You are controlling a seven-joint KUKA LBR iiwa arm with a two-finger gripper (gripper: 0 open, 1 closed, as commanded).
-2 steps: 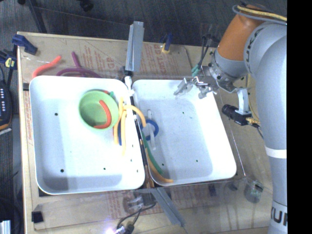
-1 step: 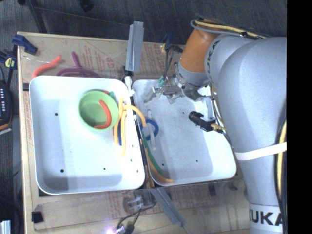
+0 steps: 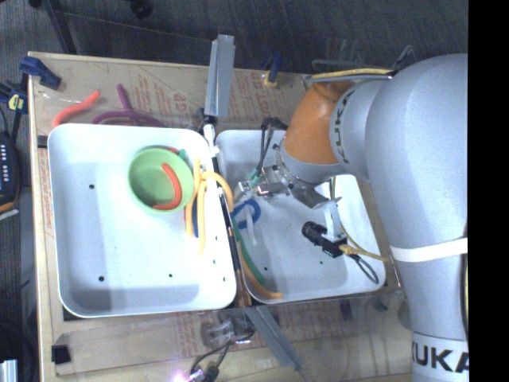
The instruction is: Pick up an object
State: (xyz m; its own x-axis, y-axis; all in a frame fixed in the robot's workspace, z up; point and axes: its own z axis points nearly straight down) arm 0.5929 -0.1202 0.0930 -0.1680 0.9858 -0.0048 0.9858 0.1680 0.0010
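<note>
Gripper (image 3: 256, 188) is reaching down into the right bin (image 3: 362, 221) near its left wall, hanging over a blue curved piece (image 3: 248, 210); how far it is open, and whether anything is caught in it, cannot be told from this slant. Filling the right side, the grey arm (image 3: 413, 157) is bending in, its orange band (image 3: 314, 130) sitting above the wrist. Beside it, the left bin (image 3: 103, 245) is holding a green bowl (image 3: 161, 179) with a red strip (image 3: 171, 183) curling inside. Yellow and orange flexible strips (image 3: 208, 191) are draping across the wall between the bins. A green strip (image 3: 253, 267) is lying along the right bin's left wall.
</note>
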